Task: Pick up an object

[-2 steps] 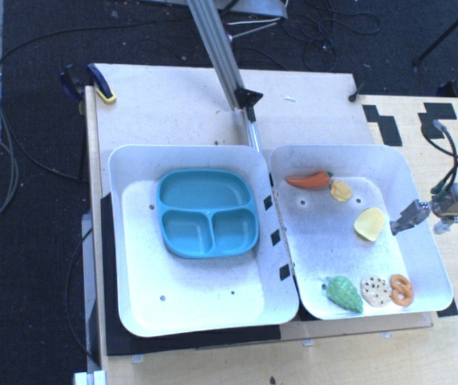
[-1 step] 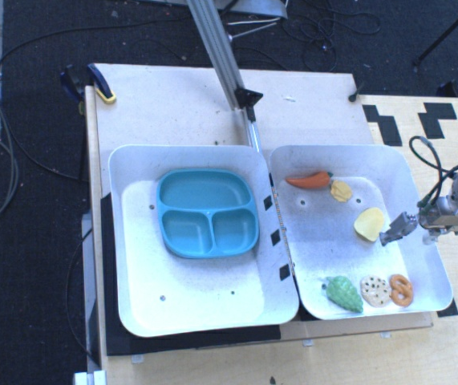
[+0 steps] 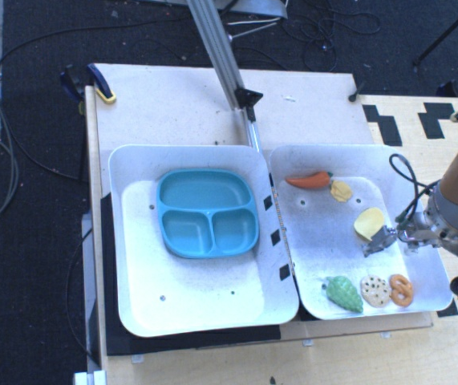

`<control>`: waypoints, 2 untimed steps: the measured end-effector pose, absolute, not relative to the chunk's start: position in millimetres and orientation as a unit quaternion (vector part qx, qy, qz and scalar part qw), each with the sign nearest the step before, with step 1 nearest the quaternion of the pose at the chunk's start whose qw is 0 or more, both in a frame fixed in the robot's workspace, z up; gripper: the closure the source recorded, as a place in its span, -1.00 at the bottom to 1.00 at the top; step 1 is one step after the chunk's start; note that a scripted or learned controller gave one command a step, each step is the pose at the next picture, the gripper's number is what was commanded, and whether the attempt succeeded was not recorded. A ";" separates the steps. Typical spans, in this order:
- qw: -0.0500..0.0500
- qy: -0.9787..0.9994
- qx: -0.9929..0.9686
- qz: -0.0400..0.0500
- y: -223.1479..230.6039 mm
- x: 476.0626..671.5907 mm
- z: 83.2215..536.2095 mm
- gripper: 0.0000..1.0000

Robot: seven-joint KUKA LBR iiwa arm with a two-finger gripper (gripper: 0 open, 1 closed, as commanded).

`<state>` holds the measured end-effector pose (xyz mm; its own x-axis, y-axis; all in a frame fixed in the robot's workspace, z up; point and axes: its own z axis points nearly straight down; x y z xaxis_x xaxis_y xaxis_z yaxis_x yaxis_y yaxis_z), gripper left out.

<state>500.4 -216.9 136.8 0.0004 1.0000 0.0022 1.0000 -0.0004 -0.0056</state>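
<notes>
The right bin [image 3: 317,239] holds several toy foods. An orange carrot [image 3: 309,180] and a small yellow piece [image 3: 341,190] lie at its far side. A larger yellow piece [image 3: 368,222] rests near the right wall. Along the near edge sit a green leafy item [image 3: 344,292], a speckled cookie [image 3: 374,290] and an orange pretzel [image 3: 401,289]. My gripper [image 3: 378,242] reaches in from the right, low over the bin, just below and beside the larger yellow piece. Nothing is visibly held in it.
The left bin [image 3: 140,295] carries a blue divided plate [image 3: 209,212]. A slanted metal pole [image 3: 220,46] rises behind the bins. A black cable [image 3: 409,184] loops off my wrist over the right bin's far right corner.
</notes>
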 end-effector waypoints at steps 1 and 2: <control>-0.001 -0.707 -0.707 -0.001 -217.2 501.8 94.0 -1.00; -0.005 -0.707 -0.708 -0.001 -218.4 503.0 105.4 1.00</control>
<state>503.0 -218.4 105.4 0.0016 1.0000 -0.0061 1.0000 -0.0015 0.0088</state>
